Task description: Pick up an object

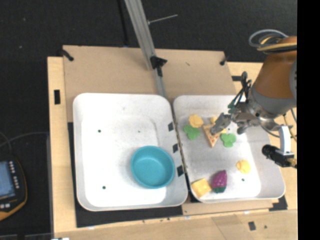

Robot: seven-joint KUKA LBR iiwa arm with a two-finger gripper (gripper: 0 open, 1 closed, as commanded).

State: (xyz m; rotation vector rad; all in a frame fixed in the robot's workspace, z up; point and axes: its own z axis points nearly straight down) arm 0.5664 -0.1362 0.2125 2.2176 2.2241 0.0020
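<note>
Bins are sitting side by side on the bench. A blue bowl (151,166) is lying in the left bin (90,114). The right bin (200,106) is holding the toy food: a pizza slice (211,135), a yellow piece (195,120), two green pieces (191,131) (228,140), a purple berry (219,180), a yellow block (201,187) and a small yellow bit (243,166). The gripper (218,128) is hovering right over the pizza slice; how its pincer is standing I cannot tell. No readable writing is showing on any item.

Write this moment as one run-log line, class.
gripper: over pizza slice, right bin | grasp: unconfirmed | blue bowl: left bin
</note>
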